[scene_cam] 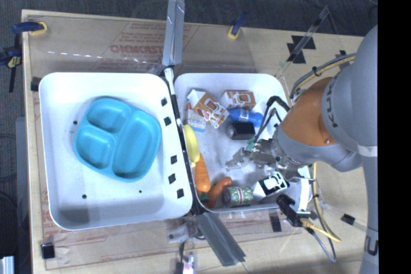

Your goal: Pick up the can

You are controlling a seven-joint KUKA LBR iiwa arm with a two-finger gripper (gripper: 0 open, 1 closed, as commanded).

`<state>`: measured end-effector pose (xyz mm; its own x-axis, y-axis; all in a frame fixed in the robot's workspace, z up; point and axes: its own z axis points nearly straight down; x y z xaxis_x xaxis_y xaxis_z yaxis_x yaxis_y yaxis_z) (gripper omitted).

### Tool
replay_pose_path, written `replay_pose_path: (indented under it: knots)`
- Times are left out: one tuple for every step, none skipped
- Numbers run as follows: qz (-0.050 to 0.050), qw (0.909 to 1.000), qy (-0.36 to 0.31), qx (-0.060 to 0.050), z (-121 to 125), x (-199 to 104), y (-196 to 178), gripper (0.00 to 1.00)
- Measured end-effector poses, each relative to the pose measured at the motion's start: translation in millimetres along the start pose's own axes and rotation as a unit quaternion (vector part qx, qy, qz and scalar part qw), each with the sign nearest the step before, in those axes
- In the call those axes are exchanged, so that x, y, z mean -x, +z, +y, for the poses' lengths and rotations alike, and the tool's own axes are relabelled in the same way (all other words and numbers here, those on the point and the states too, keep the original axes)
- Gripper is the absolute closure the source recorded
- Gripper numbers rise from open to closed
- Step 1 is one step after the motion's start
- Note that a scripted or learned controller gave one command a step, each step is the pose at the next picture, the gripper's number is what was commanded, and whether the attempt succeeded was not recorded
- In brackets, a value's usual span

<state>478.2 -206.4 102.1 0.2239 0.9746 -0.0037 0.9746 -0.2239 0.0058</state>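
The can [239,196] lies on its side near the front wall of the right bin [218,83]; it is silver with a green label. My gripper [258,157] hangs over the middle of the right bin, a little behind and to the right of the can, with a gap between them. The wrist and its orange band cover the bin's right side. Nothing is visibly held.
Beside the can lie a red sausage-like piece [218,186], a carrot [201,173] and a banana [191,143] along the bin's left wall. Snack packets [207,110], a blue item [246,117] and a black block [243,130] sit further back. The left bin holds a blue divided tray [119,138].
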Motion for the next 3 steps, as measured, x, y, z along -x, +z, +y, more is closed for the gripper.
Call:
replay_pose_path:
  knots:
    - [0.002,0.9999,0.009,-0.005,-2.7,-3.0,10.2,0.00]
    - [0.002,0.9996,0.030,-0.003,-1.9,-1.6,9.9,0.00]
    - [0.002,0.9974,0.073,-0.002,-2.6,-7.9,9.7,0.00]
